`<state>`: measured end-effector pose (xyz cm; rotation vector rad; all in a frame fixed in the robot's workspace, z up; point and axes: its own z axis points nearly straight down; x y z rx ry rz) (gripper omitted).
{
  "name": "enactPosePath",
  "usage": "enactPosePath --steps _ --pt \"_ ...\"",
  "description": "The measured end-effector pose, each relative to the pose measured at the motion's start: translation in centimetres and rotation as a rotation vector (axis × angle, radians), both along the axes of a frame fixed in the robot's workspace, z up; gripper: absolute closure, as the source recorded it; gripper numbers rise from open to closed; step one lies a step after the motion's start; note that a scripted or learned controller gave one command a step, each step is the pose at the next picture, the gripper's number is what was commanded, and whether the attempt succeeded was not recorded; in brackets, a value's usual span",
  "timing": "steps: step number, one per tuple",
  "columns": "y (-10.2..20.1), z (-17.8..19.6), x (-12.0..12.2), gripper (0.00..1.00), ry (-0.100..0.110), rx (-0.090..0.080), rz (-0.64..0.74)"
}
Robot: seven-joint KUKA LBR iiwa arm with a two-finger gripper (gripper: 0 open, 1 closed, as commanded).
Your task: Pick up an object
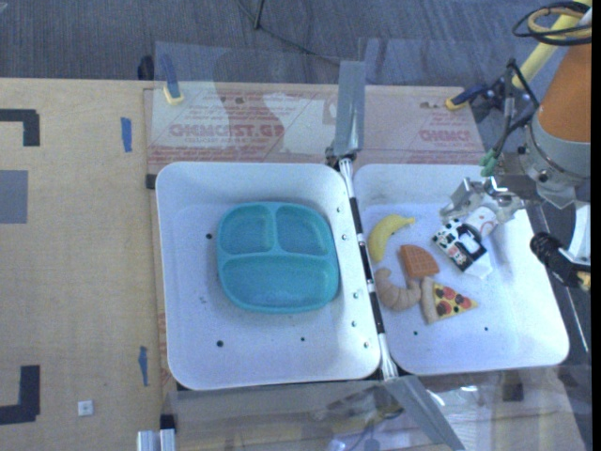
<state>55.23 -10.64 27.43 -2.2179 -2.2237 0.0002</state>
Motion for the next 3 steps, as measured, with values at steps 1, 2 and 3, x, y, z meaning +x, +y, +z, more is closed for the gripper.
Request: enactPosePath --steps 1,2,3 --pt "-1.0 -11.5 1.4 0.0 -0.001 0.0 -0.002" --pt "-4.0 -15.8 3.3 0.0 -0.041 -0.009 -0.028" --pt "-8.5 -16.6 4.9 0.0 -0.049 -0.007 -0.116"
